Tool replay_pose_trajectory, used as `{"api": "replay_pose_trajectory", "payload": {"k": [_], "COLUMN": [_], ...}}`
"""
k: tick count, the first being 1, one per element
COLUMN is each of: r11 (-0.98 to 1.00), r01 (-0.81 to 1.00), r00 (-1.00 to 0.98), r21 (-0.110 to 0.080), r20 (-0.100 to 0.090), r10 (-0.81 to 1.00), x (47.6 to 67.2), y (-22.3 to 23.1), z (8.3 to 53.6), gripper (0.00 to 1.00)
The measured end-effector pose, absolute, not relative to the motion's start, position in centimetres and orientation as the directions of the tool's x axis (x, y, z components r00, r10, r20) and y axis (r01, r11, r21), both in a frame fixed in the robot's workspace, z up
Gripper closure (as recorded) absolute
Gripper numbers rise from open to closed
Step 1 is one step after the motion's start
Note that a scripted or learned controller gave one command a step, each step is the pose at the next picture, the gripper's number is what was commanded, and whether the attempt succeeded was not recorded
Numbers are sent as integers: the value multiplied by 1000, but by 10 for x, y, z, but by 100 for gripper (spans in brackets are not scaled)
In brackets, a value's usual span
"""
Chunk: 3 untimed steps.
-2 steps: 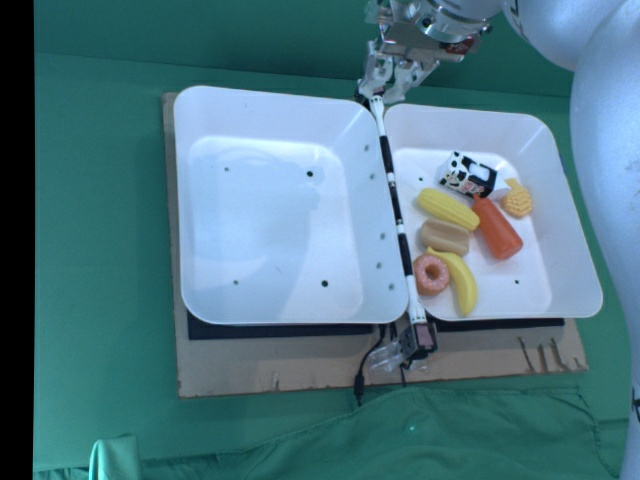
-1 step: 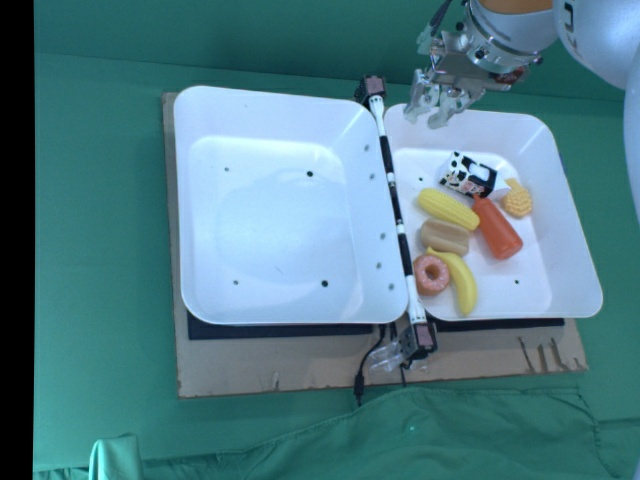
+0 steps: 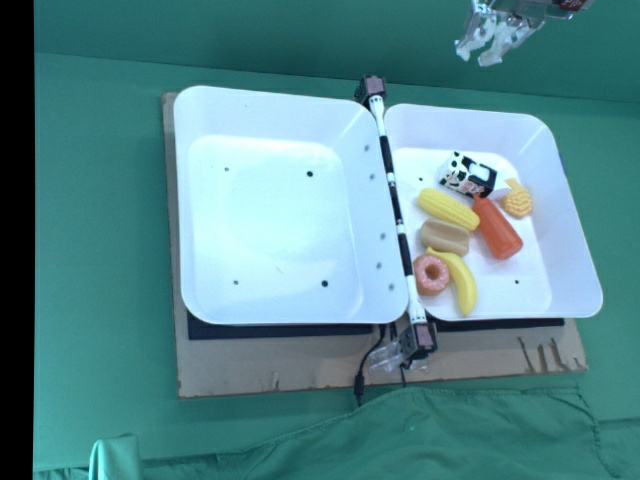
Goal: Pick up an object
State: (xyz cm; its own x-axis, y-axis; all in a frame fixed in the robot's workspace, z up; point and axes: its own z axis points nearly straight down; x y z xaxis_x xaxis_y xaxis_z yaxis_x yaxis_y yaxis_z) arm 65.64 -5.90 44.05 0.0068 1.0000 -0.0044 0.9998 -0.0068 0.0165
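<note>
- Claw (image 3: 490,40) hangs open and grips nothing at upper right of the frame, high above the toys.
- Toys, like the banana (image 3: 458,279), lie crowded in the right bin (image 3: 575,268), probably awaiting picking.

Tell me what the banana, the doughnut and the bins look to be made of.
Banana: probably moulded plastic, smooth, uniform yellow, a toy.
Doughnut: likely plastic or rubber, with matte pink icing and flat colours.
Bins: thin white plastic, it seems, slightly glossy, with rounded formed rims.

Bins (image 3: 270,118): smooth, glossy white plastic. Base board (image 3: 300,368): matt brown cardboard. Bench cover (image 3: 100,218): matt green cloth, creased. Toy banana (image 3: 462,283): shiny plastic.
</note>
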Motion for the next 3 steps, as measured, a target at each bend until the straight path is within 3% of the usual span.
{"api": "replay_pose_trajectory", "payload": {"k": [1, 2, 3], "r11": [-2, -5, -1], "r01": [1000, 1000, 1000], "r00": [2, 6, 1], "r21": [-7, 23, 0], "r20": [-1, -6, -1], "r10": [1000, 1000, 1000], "x": [701, 698, 700], "y": [-47, -86, -53], "z": [310, 459, 398], "gripper": [100, 100, 100]}}
